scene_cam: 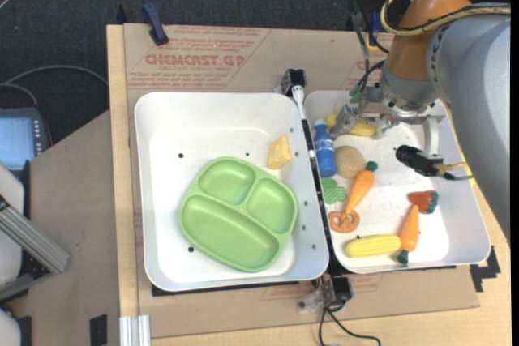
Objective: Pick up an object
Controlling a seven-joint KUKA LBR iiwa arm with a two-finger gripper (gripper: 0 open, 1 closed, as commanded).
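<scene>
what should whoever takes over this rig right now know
Gripper: low at the far end of the right bin, by a small yellow piece; its grip can't be judged.
Right bin: blue bottle, tan potato, carrot, corn.
Left bin: green divided plate, yellow wedge.
Done: nothing visibly lifted.
Left: grasp one object and raise it.

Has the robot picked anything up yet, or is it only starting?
Nothing looks done: the corn, carrot and blue bottle all lie in the right bin. In hand: the gripper is low over that bin's far end, and I cannot tell whether it holds anything. Left to do: grip one item and lift it clear.
</scene>
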